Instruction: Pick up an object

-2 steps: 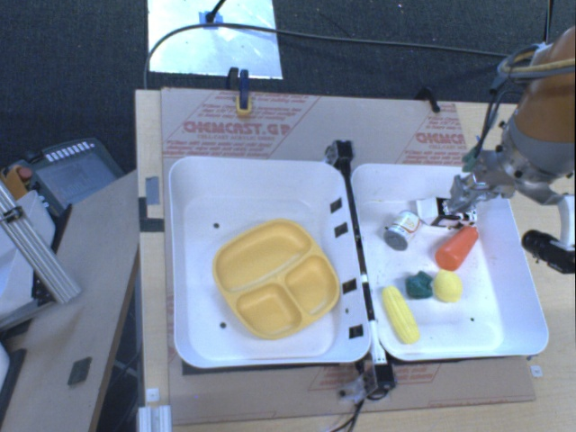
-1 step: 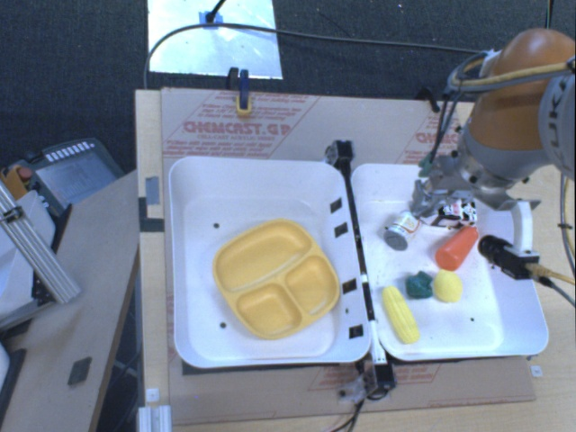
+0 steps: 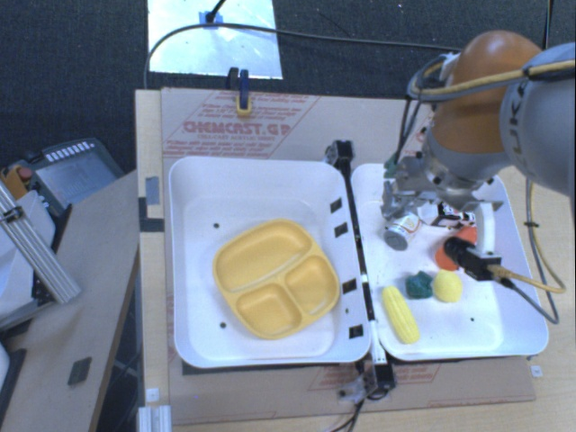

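Left bin (image 3: 193, 196): a yellow tray (image 3: 274, 277), well left of the gripper (image 3: 402, 216) and across the divider; not a likely target.

Right bin (image 3: 517, 331): the gripper is low in the upper left part, directly over a small can (image 3: 399, 231) lying on its side. The step looks like the final descent onto the can, before any grasp. The wrist blocks the view, so whether the hand is spread or closed on anything cannot be told; the can seems to rest on the floor.

Next move calls for closing squarely across the can, which may roll.

Below the gripper: corn (image 3: 400, 314). Below and right: teal piece (image 3: 418, 284), lemon (image 3: 447, 286), orange piece (image 3: 447, 252).
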### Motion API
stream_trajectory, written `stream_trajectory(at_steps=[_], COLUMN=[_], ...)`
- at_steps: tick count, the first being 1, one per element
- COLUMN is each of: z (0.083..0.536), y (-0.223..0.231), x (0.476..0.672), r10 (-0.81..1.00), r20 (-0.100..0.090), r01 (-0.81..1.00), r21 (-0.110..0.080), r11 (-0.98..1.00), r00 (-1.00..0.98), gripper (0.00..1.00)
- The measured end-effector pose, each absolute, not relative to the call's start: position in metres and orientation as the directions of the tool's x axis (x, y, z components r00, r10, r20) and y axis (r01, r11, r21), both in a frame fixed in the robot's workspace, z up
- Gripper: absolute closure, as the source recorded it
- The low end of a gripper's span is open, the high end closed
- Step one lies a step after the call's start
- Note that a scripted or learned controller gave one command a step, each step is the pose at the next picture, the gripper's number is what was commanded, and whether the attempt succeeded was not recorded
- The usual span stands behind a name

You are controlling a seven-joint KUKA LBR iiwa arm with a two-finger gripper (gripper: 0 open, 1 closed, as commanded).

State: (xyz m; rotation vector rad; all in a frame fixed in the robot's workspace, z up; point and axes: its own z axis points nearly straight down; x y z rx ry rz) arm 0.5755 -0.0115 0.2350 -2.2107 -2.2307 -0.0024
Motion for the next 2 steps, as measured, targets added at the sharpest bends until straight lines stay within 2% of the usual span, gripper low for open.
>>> stream_trajectory(at_steps=[1, 2], z=[0.223, 0.233], y=[0.039, 0.088], x=[0.576, 0.583], r10=[1.000, 1.000], r20=[0.002, 0.002], r01=[1.000, 1.000], r21=[0.000, 0.003], r11=[0.009, 0.010], r00=[-0.009, -0.010], gripper=[1.00, 1.00])
